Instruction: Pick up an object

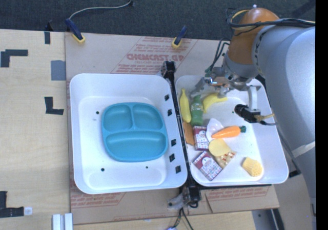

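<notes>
Where gripper (221, 84) hangs, yellow banana (214, 101) just below.

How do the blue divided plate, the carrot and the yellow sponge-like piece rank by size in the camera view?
Largest to smallest as they look:
1. blue divided plate, by far the largest
2. carrot
3. yellow sponge-like piece

The last two look close; the carrot is longer, the yellow piece stubbier.

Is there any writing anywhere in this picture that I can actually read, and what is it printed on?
"CHEMCAST GP", red print, repeated, on the brown cardboard sheet under the bins.
Smaller red lines beneath it: too blurred to read.
Two red and white packets in the right bin: print too small to read.
</notes>
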Robot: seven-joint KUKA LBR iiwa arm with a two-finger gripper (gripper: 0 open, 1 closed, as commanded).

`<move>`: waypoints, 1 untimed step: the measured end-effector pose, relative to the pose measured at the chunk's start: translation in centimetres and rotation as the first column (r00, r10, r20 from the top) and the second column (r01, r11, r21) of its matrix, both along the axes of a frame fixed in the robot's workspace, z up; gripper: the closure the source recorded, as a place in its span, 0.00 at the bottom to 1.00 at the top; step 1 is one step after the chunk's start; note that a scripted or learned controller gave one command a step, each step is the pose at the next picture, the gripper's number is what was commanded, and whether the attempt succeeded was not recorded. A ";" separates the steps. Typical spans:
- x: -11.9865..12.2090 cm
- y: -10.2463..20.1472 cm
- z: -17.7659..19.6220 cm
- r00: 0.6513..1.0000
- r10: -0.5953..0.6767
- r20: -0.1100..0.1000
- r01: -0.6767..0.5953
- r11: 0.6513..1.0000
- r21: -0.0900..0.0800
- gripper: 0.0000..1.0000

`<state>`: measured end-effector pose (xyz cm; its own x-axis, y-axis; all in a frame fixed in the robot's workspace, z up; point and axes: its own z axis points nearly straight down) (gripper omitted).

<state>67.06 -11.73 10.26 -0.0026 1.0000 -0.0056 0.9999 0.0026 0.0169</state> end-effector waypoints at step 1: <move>0.4 0.7 -0.7 1.000 -0.001 0.005 0.001 1.000 -0.004 0.00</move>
